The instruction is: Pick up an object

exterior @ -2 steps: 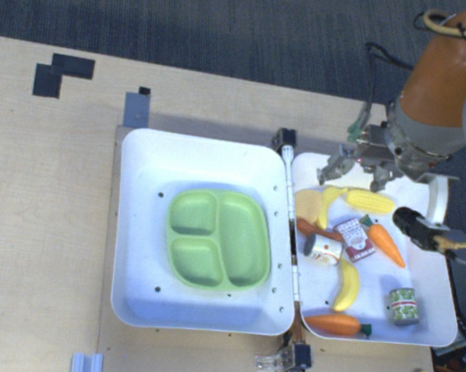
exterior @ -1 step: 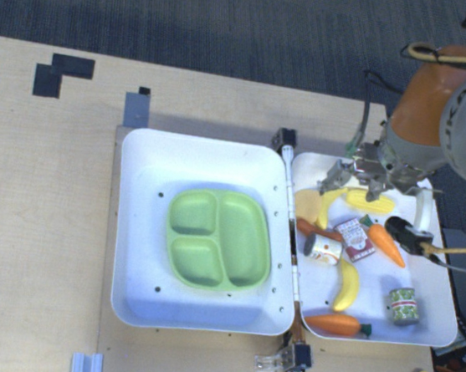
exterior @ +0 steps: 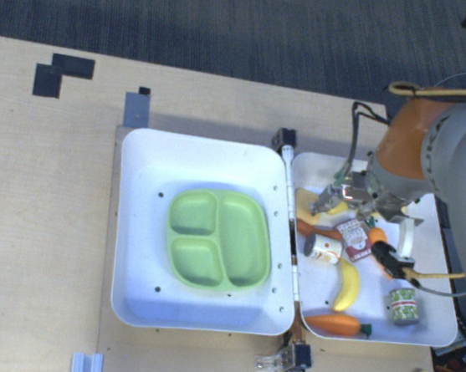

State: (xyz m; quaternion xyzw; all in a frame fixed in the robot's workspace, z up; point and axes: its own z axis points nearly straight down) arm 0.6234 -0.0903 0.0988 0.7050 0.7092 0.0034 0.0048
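Carrot (exterior: 334, 324), banana (exterior: 345, 286), can (exterior: 403, 305) in right bin (exterior: 442, 333) — green tray (exterior: 219, 238) in left; claw (exterior: 345, 196) state unclear.

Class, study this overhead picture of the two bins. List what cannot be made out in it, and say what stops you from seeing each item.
- Gripper, camera view: small and seen against clutter, so whether it holds anything cannot be told.
- Right bin: its far right part is covered by the arm.
- Small can: label too small to read.
- Red-and-white packet: print too small, and partly overlapped by neighbouring items.
- Items under the gripper: yellow shape partly hidden.
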